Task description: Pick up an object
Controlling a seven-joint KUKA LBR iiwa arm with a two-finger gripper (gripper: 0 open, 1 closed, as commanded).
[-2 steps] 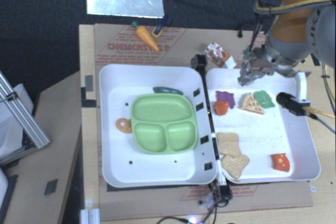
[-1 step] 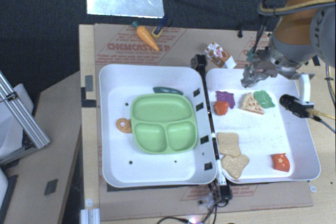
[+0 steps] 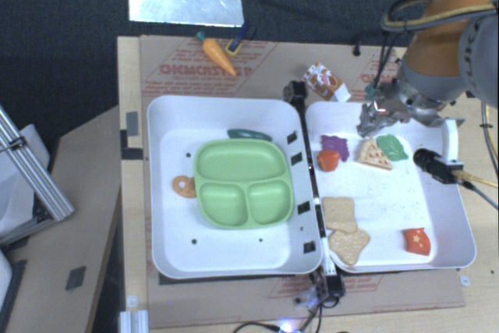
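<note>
1. Gripper [image 3: 373, 123] is low over the far side of the right bin [image 3: 460, 242]; can't tell how its jaws stand.
2. Pizza slice [image 3: 375, 155] lies on the bin floor just below the gripper, beside a green leaf [image 3: 392, 147].
3. Nothing visibly held.

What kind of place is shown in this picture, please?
Probably a robotics lab test bench, not a kitchen. A robot arm reaches over two white bins, the items are toy food such as a carrot and a green divided plate, and the bins rest on cardboard.
</note>
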